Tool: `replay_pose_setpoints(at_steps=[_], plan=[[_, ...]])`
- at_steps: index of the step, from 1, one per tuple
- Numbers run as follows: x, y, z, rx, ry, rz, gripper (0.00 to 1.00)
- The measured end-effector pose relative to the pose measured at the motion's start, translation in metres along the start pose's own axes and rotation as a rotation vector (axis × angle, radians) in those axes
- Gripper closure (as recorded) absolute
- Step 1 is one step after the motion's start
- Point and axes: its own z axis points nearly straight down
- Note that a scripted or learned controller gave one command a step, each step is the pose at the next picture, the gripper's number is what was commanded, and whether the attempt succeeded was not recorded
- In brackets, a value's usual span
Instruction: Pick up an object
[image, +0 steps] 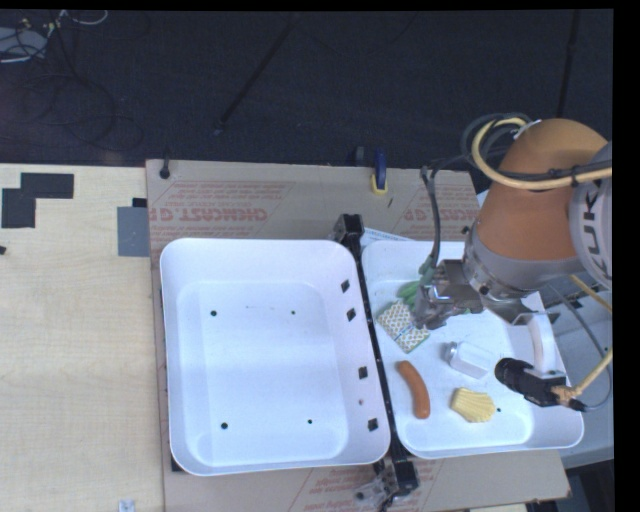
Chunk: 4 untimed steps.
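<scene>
Low in the right bin (560, 440), gripper (432, 305) above checkered pad (402, 325) and green item (411, 292), finger state not visible; sausage (415, 388) nearby.

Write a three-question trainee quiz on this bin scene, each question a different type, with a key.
1. True or false: the orange sausage lies in the left bin.
2. Which lies nearest the right bin's front edge? A) yellow corn piece B) checkered pad C) green item
3. Fill in: the end effector hovers over the ___ bin.

Key: 1 false; 2 A; 3 right.
</scene>
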Motion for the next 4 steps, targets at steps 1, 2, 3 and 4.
replay_pose_setpoints(at_steps=[1, 2, 3, 4], plan=[[-0.105, -0.024, -0.028, 0.007, -0.006, 0.016, 1.0], [-0.016, -0.046, -0.019, 0.013, 0.002, -0.002, 1.0], [0.025, -0.005, -0.027, 0.008, 0.0, 0.001, 1.0], [-0.048, -0.043, 0.021, 0.017, -0.002, 0.014, 1.0]])
